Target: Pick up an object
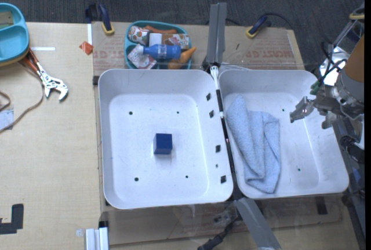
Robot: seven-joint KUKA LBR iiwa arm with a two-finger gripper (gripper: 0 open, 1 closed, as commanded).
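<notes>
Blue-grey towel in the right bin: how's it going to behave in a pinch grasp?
The towel lies crumpled in soft folds, so it is probably floppy and would drape. A pinch may lift a single layer. Looks light; unlikely to roll or slide like the blue block.

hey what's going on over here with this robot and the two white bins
The arm's gripper hovers above the right bin, near its right side, holding nothing. A crumpled light blue towel lies in that bin's left half. A small blue cube sits alone in the left bin. Neither has been picked up yet.

White bins (110,144): blue cube (163,143) in left, pale blue towel (255,147) in right. Tan counter (46,162); light blue tray (11,34), far left.
</notes>
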